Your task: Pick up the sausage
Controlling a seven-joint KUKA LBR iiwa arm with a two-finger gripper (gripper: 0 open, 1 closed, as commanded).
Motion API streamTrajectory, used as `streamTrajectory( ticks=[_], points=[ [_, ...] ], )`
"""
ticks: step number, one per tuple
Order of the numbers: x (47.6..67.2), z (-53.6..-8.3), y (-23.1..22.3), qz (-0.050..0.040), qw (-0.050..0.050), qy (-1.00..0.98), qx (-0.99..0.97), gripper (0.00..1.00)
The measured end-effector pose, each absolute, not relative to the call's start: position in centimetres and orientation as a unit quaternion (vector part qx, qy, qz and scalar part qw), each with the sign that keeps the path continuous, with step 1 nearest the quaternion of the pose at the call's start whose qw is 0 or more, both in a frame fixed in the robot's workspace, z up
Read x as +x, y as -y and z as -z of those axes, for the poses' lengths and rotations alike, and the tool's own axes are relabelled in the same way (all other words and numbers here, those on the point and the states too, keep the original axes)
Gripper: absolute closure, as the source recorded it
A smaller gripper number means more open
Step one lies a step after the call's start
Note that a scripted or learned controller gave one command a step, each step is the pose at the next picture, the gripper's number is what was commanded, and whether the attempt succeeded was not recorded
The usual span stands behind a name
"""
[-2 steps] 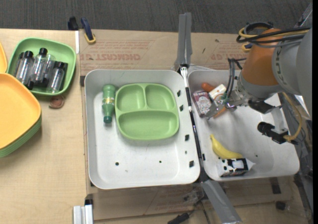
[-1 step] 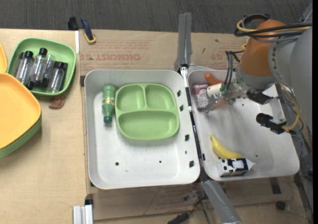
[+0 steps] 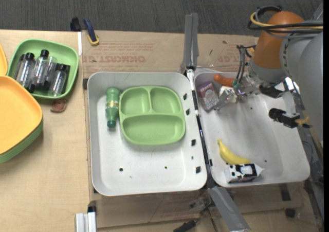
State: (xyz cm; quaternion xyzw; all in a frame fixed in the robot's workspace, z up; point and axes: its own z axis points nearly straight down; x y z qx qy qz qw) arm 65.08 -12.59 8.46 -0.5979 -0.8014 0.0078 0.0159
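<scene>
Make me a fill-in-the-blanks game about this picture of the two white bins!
1. The green three-part plastic plate lies in the ____ bin.
2. The yellow curved banana lies in the ____ bin.
3. The green plastic bottle lies to the ____ of the plate in this view.
4. The tool is near the orange sausage, at the right bin's ____ edge.

Missing words: left; right; left; far

Wooden bench is carrying two shallow white bins side by side: left bin and right bin, edges nearly touching. Toward the far left corner, a green tray of small dark bottles is resting straight on the bench top. Just beside it, a stack of orange plates is sitting at the left edge, running out of view.
</scene>
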Motion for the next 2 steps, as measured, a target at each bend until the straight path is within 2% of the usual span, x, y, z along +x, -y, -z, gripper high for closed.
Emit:
streamTrajectory(
  ticks=[1,2],
  points=[
    [65.07,-9.32,12.78,-0.0096,0.014,0.802,-0.597,1.0],
    [64.97,-8.46,13.09,-0.0107,0.016,0.738,-0.675,1.0]
  ],
)
